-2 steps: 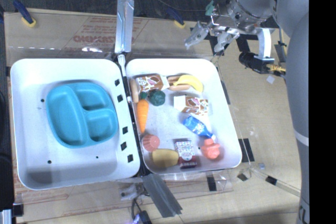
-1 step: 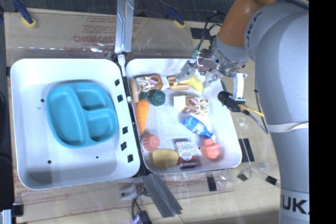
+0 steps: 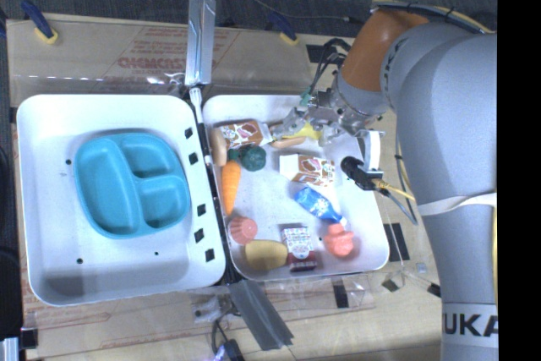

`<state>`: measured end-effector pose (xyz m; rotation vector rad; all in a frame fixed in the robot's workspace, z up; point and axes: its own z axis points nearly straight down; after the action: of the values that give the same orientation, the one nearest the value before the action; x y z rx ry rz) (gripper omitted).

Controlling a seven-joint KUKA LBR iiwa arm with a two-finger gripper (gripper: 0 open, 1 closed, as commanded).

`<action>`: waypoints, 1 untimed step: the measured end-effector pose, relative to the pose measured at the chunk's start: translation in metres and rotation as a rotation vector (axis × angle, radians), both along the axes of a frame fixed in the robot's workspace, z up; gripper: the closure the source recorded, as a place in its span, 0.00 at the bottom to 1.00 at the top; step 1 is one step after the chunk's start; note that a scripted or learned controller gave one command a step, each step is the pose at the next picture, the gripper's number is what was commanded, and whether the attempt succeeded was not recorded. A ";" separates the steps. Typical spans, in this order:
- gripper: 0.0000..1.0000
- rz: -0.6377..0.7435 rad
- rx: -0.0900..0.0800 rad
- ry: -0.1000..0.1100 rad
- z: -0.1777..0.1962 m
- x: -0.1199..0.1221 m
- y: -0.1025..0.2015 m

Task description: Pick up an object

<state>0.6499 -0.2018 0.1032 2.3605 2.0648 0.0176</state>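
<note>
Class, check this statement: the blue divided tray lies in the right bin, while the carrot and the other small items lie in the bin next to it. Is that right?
Not quite. The camera view shows the blue divided tray in the left bin, not the right one. The rest stands: the carrot and the other small items lie in the bin next to it, where the arm reaches in.

Two bins sit side by side on the desk [image 3: 101,325]. The left bin [image 3: 42,266] holds a divided tray [image 3: 131,182] near its middle. The right bin [image 3: 372,254] is crowded: a carrot [image 3: 229,186] lies along its left wall, a round ball [image 3: 251,157] just right of the carrot's top, a snack packet [image 3: 240,133] behind both. A pouch [image 3: 318,203] lies mid-bin, a potato [image 3: 265,252] at the front wall. The claw [image 3: 314,121] hangs over the bin's rear part.
</note>
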 end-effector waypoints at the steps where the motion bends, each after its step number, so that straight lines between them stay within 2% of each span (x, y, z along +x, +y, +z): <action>1: 0.00 0.055 -0.003 0.015 -0.011 -0.021 0.010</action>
<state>0.6289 -0.1919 0.0922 2.3090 2.1340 -0.0021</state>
